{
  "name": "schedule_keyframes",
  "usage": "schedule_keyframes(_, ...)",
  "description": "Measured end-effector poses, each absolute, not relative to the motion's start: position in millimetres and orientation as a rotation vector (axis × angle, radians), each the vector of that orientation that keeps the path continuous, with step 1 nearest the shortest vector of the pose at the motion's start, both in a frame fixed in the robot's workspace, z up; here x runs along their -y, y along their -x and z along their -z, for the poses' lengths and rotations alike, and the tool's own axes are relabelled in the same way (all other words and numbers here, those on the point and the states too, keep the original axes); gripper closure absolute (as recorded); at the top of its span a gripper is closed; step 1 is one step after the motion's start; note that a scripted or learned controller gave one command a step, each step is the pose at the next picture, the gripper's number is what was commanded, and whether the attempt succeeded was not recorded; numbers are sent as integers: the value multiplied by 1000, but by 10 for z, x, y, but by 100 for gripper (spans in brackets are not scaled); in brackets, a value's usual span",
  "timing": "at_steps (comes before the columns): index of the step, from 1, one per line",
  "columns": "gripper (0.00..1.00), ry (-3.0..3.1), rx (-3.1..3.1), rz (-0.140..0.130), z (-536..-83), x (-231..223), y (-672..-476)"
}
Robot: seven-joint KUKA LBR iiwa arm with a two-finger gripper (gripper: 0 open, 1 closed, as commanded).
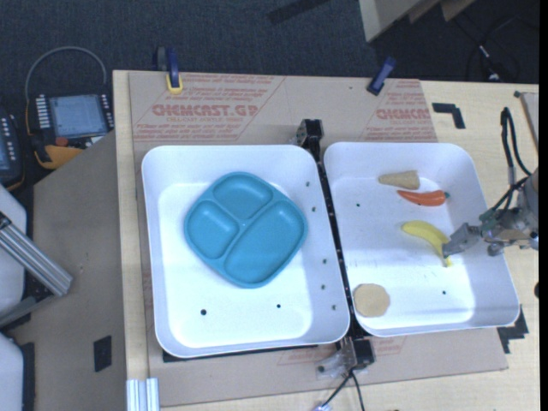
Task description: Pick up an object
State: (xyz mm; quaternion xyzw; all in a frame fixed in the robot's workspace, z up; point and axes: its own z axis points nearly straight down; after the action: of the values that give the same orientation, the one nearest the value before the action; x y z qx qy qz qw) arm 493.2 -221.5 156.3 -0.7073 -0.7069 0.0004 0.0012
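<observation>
In the right bin [411,315] lie a yellow banana [425,233], a red chili pepper [422,197], a tan wedge-shaped piece [400,179] and a round tan cookie [372,299]. My gripper [456,242] reaches in low from the right edge, and its tip sits right at the banana's right end, close to the bin floor. Nothing is lifted; the banana rests on the bin floor. The rest of the arm is cut off by the right edge of the view.
The left bin [171,306] holds a blue divided plate [246,228] near its middle. Dark cables [512,157] hang just outside the right bin's right wall. A cardboard sheet [257,101] lies under both bins.
</observation>
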Motion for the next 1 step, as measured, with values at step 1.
schedule_keyframes(1, 0, 2216, 2217, -3, -1062, 2123, -4895)
